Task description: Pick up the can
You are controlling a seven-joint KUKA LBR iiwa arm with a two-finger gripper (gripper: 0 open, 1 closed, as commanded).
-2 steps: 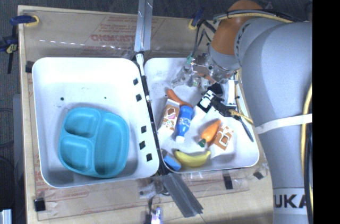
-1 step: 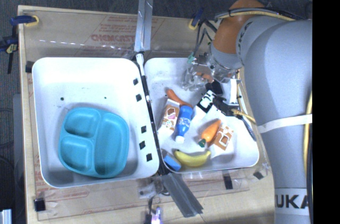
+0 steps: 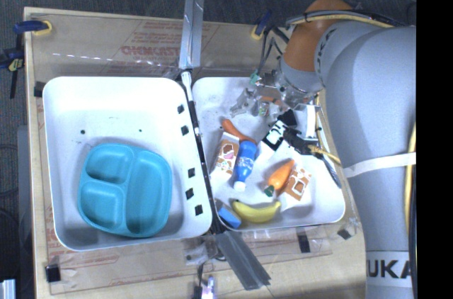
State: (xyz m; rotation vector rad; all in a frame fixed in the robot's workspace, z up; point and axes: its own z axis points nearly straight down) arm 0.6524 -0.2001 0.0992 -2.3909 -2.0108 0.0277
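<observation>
Little writing can be read. Low on the arm (image 3: 368, 113), at the right, the pale letters "UKA" stand on the smooth grey shell, and the start of the word is cut off. An orange band rings the arm above the wrist. The bench (image 3: 106, 42) is covered by a pale sheet with rows of red print, upside down from here and too faint to read for sure. Two small boxes have brown and white printed faces, the print too small to make out. One carton (image 3: 225, 156) lies touching the bottle's left side, and the other carton (image 3: 299, 183) lies near the right wall.

The left bin (image 3: 106, 106) is smooth white plastic with rounded corners. It holds a glossy blue tray (image 3: 127, 188), moulded into compartments with soft edges.

The right bin (image 3: 212, 96) holds the clutter. A blue bottle (image 3: 245, 163) with a white band and white cap lies tilted in the middle. One tapered orange carrot (image 3: 233, 127) lies just behind it and a second carrot (image 3: 279, 177) just to its right. A curved yellow banana (image 3: 256, 211) lies along the near wall.

The can (image 3: 228, 215) appears to be the short, round blue shape in the near left corner of the right bin. It touches the banana's left end and is partly hidden by the rim.

The gripper (image 3: 251, 100), bare metal, hangs over the far part of the right bin, well apart from the can. Whether it is wide or narrow cannot be told.
</observation>
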